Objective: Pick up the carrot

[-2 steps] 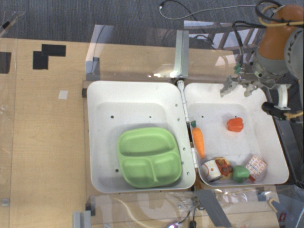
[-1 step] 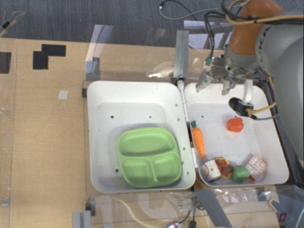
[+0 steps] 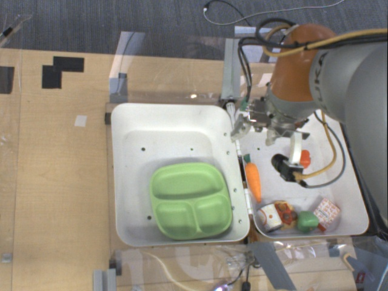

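**A:** Item one, pincer (image 3: 242,125)?
**B:** Over the top-left corner of the right bin (image 3: 347,200). You cannot tell whether it is open or closed.
**A:** Carrot (image 3: 253,181)?
**B:** Right bin, lying along the left wall, near the pincer. That is likely why the arm hugs that side.
**A:** Other contents?
**B:** Right bin, near end: tin (image 3: 270,216), green lump (image 3: 307,221), patterned box (image 3: 327,211). Left bin (image 3: 157,131): green tray (image 3: 191,200).

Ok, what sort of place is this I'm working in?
Probably a robotics lab, not a kitchen: a white left bin and right bin on a wooden bench, toy-like food such as the carrot, a green divided plate, and grey carpet beyond.
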